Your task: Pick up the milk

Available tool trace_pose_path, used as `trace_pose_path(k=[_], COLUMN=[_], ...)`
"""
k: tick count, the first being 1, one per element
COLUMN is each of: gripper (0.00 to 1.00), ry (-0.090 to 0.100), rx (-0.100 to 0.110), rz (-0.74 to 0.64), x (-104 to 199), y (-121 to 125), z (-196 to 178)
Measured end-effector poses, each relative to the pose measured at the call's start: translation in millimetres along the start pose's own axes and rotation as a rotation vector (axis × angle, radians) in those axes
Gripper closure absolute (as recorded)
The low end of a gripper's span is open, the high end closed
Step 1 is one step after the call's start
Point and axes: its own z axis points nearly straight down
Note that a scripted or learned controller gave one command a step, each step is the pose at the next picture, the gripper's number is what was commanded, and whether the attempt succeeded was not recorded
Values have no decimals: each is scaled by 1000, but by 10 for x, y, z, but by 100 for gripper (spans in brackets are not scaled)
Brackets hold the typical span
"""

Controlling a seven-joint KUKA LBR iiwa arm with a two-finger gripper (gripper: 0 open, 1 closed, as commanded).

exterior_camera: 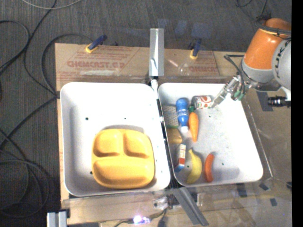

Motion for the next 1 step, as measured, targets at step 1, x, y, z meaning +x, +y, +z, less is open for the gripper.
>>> trace_pose_path(k=[1], gripper=[100], ry=[5], rx=[0], rz=[-494], x=[258], y=[-238], z=[-930])
